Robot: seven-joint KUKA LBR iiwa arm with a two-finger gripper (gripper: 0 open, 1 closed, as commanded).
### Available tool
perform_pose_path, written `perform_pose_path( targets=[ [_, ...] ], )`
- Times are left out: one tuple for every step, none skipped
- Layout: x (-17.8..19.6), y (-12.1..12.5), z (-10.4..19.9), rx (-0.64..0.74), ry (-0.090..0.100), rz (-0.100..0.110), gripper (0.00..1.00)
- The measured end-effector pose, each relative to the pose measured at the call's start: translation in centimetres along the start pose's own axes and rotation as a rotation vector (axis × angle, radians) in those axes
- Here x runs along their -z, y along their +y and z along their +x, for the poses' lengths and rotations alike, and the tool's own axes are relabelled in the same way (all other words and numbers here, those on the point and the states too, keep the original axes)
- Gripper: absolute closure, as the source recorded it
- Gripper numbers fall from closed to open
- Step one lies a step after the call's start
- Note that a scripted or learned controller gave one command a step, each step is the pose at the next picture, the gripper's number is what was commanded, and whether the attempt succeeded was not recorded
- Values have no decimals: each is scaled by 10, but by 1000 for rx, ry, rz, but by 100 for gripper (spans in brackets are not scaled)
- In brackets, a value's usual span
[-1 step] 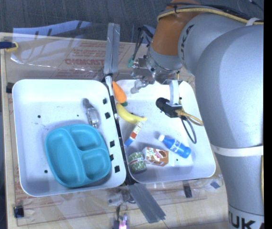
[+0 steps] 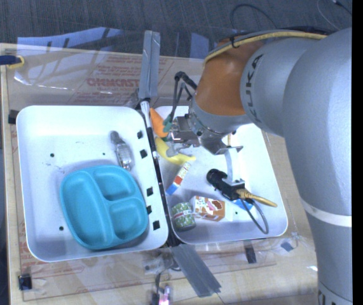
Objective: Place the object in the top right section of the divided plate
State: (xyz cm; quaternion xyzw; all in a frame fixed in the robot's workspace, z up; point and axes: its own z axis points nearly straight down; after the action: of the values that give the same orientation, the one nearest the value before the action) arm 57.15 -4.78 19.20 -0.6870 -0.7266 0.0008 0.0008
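The arm is reaching in from the right of the frame, and the tool (image 2: 182,134) is hanging low over the upper left corner of the right bin (image 2: 276,189), over a yellow object (image 2: 168,151) and an orange one (image 2: 158,124) lying against the divider. Tool state: cannot tell, the wrist is hiding it. Which item is the task's object is not certain; nothing is sitting in the blue divided plate (image 2: 105,205), which is lying in the lower half of the left bin (image 2: 35,170) with a small metallic piece (image 2: 123,151) just above it. Risks, as judged: crowding near the divider is inviting a miss or a double pick; the bin walls are likely blocking a clean approach; a weak pinch could be dropping the load during transfer across the divider, short of the plate's top right section.
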Motion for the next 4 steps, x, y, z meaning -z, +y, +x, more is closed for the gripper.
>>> perform_pose_path(
  targets=[
    [15, -77, 24, -233, 1, 2, 100],
    [-1, -63, 19, -104, 1, 3, 100],
    [-1, -50, 5, -335, -1, 0, 100],
    [21, -47, -7, -513, -1, 2, 100]
  ],
)
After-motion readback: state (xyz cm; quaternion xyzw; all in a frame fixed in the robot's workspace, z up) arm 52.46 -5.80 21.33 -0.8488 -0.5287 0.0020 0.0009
